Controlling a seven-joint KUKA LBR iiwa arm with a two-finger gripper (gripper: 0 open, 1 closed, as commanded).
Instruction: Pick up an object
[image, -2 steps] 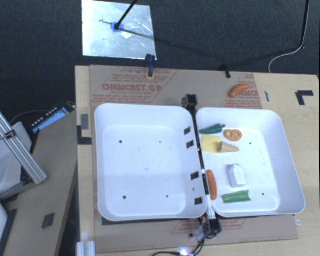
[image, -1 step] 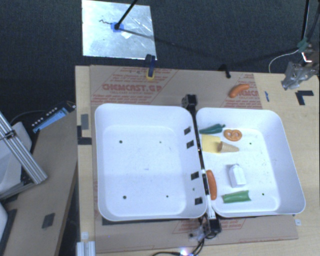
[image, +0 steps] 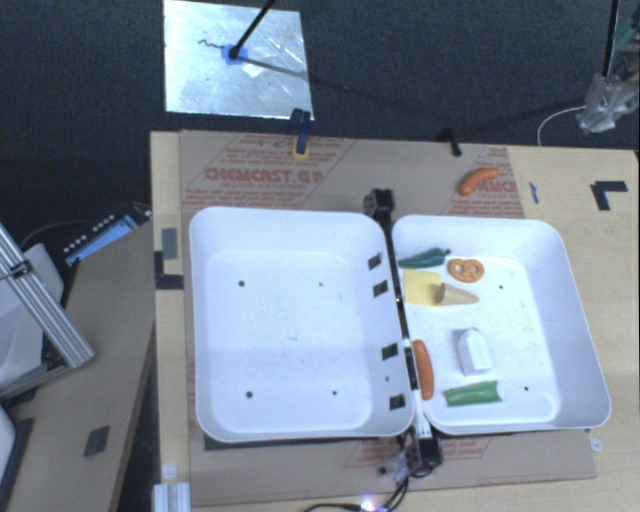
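The right white bin (image: 575, 300) holds several small toy foods. A green pepper (image: 425, 258) lies at its far left, with a brown pretzel (image: 465, 269) beside it. Below them sit a yellow wedge (image: 421, 291) and a tan cone (image: 461, 295). A white block (image: 473, 350) stands near the middle. An orange-red sausage (image: 424, 367) lies along the left wall, and a green bar (image: 472, 394) rests near the front. The left white bin (image: 290, 330) sits next to it.
An orange sausage (image: 478, 181) lies outside the bins on the cardboard behind the right bin. A blue and yellow clamp (image: 299, 133) sits at the board's far edge, and a foil sheet (image: 237, 58) lies beyond it. A grey fixture with a white cable (image: 605, 98) is at the top right.
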